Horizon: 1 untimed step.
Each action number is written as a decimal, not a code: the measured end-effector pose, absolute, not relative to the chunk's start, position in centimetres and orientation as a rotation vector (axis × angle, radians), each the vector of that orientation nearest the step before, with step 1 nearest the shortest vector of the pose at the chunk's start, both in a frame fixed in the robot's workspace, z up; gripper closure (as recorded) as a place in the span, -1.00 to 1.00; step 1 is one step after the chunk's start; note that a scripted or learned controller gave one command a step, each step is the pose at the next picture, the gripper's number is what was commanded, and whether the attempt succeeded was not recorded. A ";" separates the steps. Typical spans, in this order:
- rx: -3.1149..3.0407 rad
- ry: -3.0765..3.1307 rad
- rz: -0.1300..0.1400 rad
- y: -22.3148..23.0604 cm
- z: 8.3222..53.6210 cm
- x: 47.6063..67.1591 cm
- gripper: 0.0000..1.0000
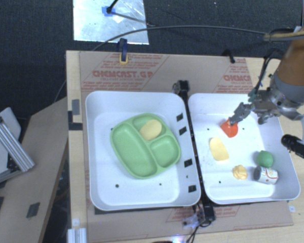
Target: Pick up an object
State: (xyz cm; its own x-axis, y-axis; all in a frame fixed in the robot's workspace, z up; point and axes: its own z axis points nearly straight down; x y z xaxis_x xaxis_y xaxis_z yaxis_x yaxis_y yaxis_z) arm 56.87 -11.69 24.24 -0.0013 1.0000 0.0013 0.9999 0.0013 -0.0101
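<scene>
Your arm (294,80) enters at three o'clock: a rounded grey body with a broad orange band (300,59) toward one o'clock on it. At nine o'clock from the grey wrist sits the gripper (239,116), dark grey metal with slim fingers. Thin dark cables run along the wrist, and a black fitting sits at five o'clock.

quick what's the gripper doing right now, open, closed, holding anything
Gripper: right above the orange-red object in the right bin; open or closed cannot be told, and no grasp is visible.
</scene>
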 end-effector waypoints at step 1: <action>-2.218 -2.226 -0.001 -11.7 24.8 57.1 -1.00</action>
State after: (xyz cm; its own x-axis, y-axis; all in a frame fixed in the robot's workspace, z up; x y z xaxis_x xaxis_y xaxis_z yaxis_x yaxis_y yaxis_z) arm 57.09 -11.66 24.84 -0.0035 1.0000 -0.0001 1.0000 0.0035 0.0012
